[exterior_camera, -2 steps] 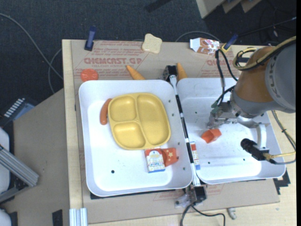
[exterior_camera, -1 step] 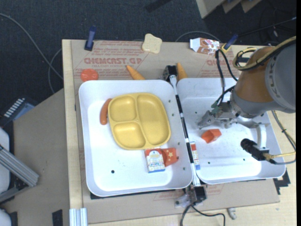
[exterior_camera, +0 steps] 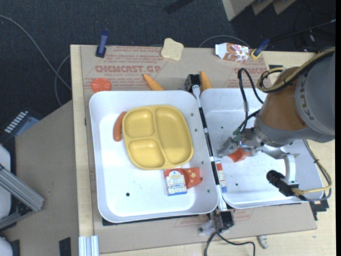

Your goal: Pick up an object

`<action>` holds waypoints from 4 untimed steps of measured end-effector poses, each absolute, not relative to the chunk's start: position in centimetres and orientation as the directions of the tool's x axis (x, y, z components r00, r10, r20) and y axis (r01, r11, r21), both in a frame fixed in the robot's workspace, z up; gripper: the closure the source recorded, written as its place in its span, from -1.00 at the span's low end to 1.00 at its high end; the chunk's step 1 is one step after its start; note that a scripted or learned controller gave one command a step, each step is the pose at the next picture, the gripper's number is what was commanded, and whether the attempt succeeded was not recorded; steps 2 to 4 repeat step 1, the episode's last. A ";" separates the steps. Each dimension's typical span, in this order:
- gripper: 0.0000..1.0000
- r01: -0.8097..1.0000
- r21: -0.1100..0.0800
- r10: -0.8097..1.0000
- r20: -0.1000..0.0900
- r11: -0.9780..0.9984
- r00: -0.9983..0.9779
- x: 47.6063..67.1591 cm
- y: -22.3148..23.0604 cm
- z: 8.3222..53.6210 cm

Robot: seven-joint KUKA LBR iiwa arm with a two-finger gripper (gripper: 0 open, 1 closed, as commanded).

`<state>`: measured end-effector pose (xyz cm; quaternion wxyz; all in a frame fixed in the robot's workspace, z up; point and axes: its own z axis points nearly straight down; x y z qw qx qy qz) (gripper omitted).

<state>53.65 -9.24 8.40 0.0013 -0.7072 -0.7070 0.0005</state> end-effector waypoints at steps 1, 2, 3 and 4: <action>1.00 1.000 0.001 1.000 0.001 -0.001 0.001 53.7 -9.2 9.5; 1.00 1.000 0.001 1.000 0.001 -0.001 0.001 53.7 -9.2 9.5; 1.00 1.000 0.001 1.000 0.001 -0.001 0.001 53.7 -9.2 9.5; 1.00 1.000 0.001 1.000 0.001 -0.001 0.001 53.7 -9.2 9.5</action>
